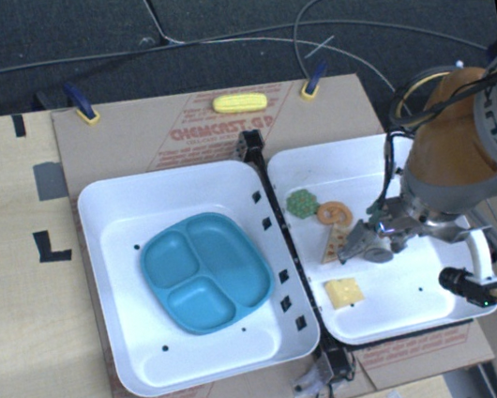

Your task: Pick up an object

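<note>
Gripper (359, 242) low in the right bin (383, 312), pointing toward the view's left, dark fingers blurred together; cannot tell how the jaws stand or whether anything sits between them. Just at the tips, touching or nearly so, a tan wedge-shaped food piece (334, 243), long axis running roughly up and down the view, narrow end toward the bottom, partly hidden by the gripper. Just above that, a round brown-orange piece like a small bagel or pretzel (333, 214), lying flat. Up and left of it, close beside, a green broccoli-like piece (302, 203), near the divider between the bins. Below the gripper, apart from it, a pale yellow square block like a cheese slice (344, 293), lying flat, edges roughly square to the bin walls. Behind the gripper, the grey arm with its orange band (448, 144) covering the right bin's far side and right wall. In the left bin (117, 293), a blue three-compartment plate (206, 271), turned at a slant, well apart from the gripper. Beyond both bins, on the cardboard sheet (133, 137), a yellow corn cob toy (239, 103), long axis left to right, between two blue-and-yellow clamps (81, 104).
</note>
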